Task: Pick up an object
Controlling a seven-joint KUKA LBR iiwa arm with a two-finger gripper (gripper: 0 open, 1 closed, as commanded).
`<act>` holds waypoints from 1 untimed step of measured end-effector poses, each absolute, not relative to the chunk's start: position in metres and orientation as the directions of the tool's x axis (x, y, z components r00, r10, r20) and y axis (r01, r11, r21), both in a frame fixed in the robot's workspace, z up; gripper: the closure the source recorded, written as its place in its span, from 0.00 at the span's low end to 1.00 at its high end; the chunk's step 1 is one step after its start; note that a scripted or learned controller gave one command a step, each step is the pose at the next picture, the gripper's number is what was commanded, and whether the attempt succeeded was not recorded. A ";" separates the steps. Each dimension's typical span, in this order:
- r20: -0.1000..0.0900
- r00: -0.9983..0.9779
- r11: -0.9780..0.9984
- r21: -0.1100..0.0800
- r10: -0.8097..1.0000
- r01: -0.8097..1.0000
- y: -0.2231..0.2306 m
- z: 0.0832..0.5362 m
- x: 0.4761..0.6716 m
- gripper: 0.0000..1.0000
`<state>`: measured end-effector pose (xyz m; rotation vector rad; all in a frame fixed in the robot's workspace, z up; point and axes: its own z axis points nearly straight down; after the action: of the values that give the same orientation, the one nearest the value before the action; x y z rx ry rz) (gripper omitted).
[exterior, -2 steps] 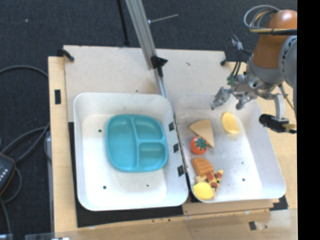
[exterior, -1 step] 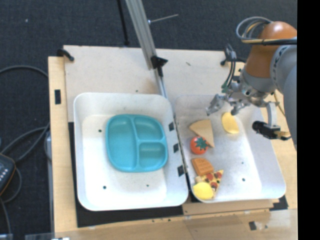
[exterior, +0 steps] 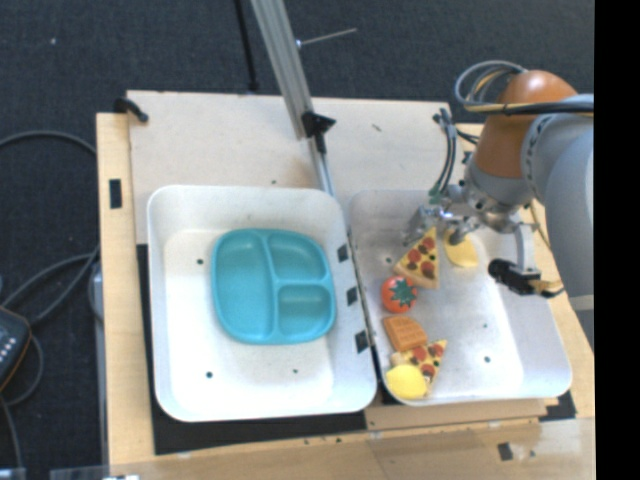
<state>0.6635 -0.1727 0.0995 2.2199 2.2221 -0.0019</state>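
My claw [exterior: 440, 226] hangs low in the right bin [exterior: 520, 363], width can't tell. Pizza slice [exterior: 418, 259] sits just below my claw, touching or nearly. Likely light, stiff plastic, flat, slippery; I'd pinch across its narrow sides. Tomato [exterior: 397, 294] further below-left.

Smooth glossy plastic teal tray [exterior: 272, 286], matt white bins [exterior: 180, 368], pale wooden bench [exterior: 220, 138].

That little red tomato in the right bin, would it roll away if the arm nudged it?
Probably yes. The tomato looks round, so a sideways nudge could send it rolling, though the pizza slice close beside it might stop it. It looks like a toy, so likely light and stiff. Its smooth, curved skin may slip from the tool.
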 end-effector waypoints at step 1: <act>-0.005 -0.003 0.003 0.005 1.000 1.000 -0.174 0.114 0.665 1.00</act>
<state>0.6649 -0.1741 0.1139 2.2132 2.2201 -0.0003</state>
